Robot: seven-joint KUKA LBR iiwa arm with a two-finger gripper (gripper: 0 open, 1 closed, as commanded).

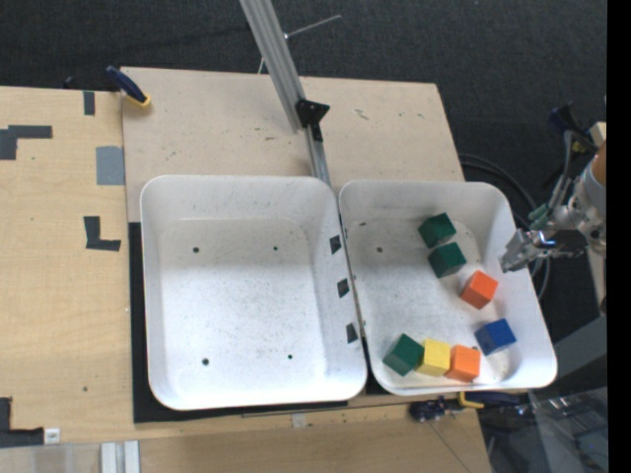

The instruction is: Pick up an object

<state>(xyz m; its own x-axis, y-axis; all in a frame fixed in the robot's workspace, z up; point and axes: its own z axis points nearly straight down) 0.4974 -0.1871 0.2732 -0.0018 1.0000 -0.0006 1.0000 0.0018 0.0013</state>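
Two white bins side by side on the table point(246, 116). Left bin point(158, 294) and right bin point(394, 200) share a middle rim.

Claw point(521, 249) sits at the right bin's right rim, just outside or over its edge, roughly level with the orange cube. How wide it stands cannot be told from here: it is small and blurred against the dark floor. Nothing visible in its grip.

Blocks, all in the right bin:
- two dark green cubes point(441, 244) stacked in line, far-right area, close together
- orange cube point(479, 290) just near of them, closest to the claw but apart from it
- blue cube point(495, 336) nearer still, by the right wall
- along the near wall, a touching row: green block point(403, 354), yellow block point(436, 356), orange block point(463, 362)

Metal pole point(276, 52) slants down from the far side to the bins' junction.
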